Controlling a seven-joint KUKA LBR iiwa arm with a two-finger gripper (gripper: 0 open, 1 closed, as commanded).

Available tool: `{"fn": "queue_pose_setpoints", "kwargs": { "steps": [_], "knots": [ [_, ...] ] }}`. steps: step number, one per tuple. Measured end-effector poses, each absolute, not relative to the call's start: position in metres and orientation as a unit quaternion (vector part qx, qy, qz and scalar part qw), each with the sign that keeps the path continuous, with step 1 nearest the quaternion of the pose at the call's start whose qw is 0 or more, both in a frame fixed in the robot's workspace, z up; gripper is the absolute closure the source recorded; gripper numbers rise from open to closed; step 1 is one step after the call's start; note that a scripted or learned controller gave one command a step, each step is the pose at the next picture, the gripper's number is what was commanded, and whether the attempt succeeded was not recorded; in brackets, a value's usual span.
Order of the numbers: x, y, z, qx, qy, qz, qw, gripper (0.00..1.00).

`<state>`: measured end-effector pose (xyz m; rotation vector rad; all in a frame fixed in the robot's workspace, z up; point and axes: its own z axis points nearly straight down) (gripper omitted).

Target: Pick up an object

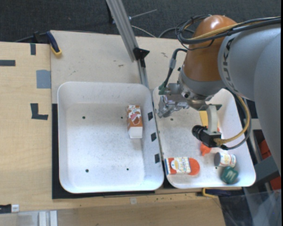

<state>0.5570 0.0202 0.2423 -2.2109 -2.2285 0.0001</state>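
Four small things sit along the near edge of the right bin (179, 135): a green lump (229, 175) in the near right corner, a jar (226, 160) just beyond it, a red and white pouch (183, 166) at the near left with its long axis running left to right, and an orange scrap (205, 149) a little farther in. Farther back, in the left bin (94, 145), a carton (134, 121) lies with its long axis near to far, close to the wall between the bins. Farthest, the end effector (166, 106) hangs over the right bin's far left part; whether it is apart or together I cannot tell. The carton lies just to its left across the wall. The pouch lies toward the near side in the same bin, so it looks the easier reach.
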Motion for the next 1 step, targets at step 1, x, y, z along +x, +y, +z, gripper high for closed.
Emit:
{"fn": "queue_pose_setpoints", "kwargs": {
  "steps": [1],
  "knots": [
    [0.5668,0.0795,0.2293,-0.704,-0.71,0.0006,0.001,1.0]
  ]
}}
